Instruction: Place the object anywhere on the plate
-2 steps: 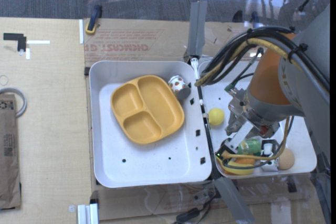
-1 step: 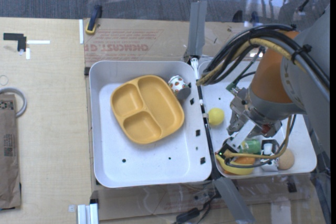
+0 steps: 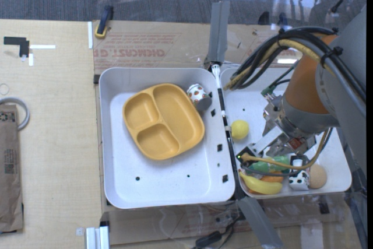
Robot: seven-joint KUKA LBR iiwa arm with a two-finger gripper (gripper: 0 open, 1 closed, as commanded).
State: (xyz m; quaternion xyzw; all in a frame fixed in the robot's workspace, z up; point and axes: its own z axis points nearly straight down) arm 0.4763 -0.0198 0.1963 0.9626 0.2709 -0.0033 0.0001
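At the frame's left, the pale wooden counter (image 3: 52,125) carries a brown paper bag (image 3: 10,163). The left bin (image 3: 116,183), smooth white plastic, holds a yellow plate (image 3: 163,121) with three compartments and rounded corners; a small spotted ball (image 3: 196,91) touches its upper right rim. In the right bin (image 3: 338,175) sit a round yellow ball (image 3: 239,129), a curved banana (image 3: 261,185), a dotted die (image 3: 298,181) and a tan egg-shaped object (image 3: 317,176). The gripper (image 3: 280,146) hangs above the cluttered lower centre (whether its fingers are apart or together, I cannot tell).

Grey arm (image 3: 309,90) bent low, tool (image 3: 284,150) down
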